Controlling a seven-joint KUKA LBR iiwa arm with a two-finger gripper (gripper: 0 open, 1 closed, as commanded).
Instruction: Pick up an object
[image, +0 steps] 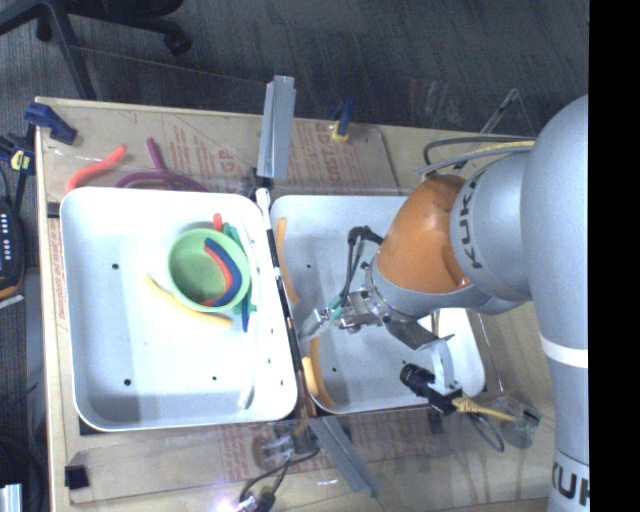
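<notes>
Approach step: the gripper (325, 318) hangs low in the right bin (330, 215), centre frame; jaw state cannot be told. Next move requires locating a target.

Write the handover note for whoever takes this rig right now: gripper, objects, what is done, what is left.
Gripper: down inside the right bin, near its left wall; finger state not readable from this view, nothing visibly held.
Objects: green bowl in the left bin, with red and blue curved pieces in it and a yellow strip beside it. An orange piece lies at the right bin's left edge, near the gripper.
Done: arm is in the right bin.
Left: secure an object and lift it.
</notes>
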